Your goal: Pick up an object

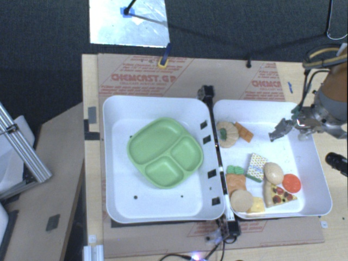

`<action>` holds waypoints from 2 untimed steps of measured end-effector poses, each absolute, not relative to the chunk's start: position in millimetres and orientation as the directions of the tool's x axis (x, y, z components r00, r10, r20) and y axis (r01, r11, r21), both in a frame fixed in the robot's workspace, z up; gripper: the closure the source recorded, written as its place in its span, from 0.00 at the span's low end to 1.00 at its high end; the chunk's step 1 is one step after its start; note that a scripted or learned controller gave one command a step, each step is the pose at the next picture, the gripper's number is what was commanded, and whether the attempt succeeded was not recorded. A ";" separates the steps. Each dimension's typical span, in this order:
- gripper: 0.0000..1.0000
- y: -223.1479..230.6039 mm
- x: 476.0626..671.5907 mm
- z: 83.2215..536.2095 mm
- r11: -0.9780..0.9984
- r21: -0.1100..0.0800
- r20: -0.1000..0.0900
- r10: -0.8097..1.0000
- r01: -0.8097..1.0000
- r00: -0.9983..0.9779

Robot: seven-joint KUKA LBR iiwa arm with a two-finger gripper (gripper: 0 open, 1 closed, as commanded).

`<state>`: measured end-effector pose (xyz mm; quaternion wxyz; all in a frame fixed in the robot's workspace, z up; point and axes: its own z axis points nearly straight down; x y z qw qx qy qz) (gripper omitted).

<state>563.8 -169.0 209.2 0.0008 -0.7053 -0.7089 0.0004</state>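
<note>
White plastic makes up both bins. Nearest the camera, along the front edge of the right bin [321,200], lies the main heap of toy food: a pale bun [241,200] at the front left corner, a pizza slice [278,194] beside it, a red tomato [292,182] just behind the slice, and a beige egg [273,173] touching a small checked block [256,167]. An orange piece with a green edge [235,179] sits against the divider.

Further back in the same bin, a tan shell-shaped piece [227,134] rests next to a small orange block [244,132]. Any of these could serve as the object to pick; none is singled out.

In the left bin [117,145] a green tray [165,152] with three compartments lies alone.

At the far right, the gripper [283,129] hangs over the back part of the right bin, well apart from the front heap and some way right of the shell piece. Its dark fingers look spread a little with nothing between them.

By my reading the task is barely begun: nothing is lifted, every item lies in the bin. Choosing a target, descending, closing and raising all remain.
</note>
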 end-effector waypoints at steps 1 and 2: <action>0.00 -165.4 565.4 166.9 0.002 -0.001 0.000 1.000 1.000 -0.002; 0.00 -163.0 562.2 124.8 0.001 0.000 0.000 1.000 1.000 -0.001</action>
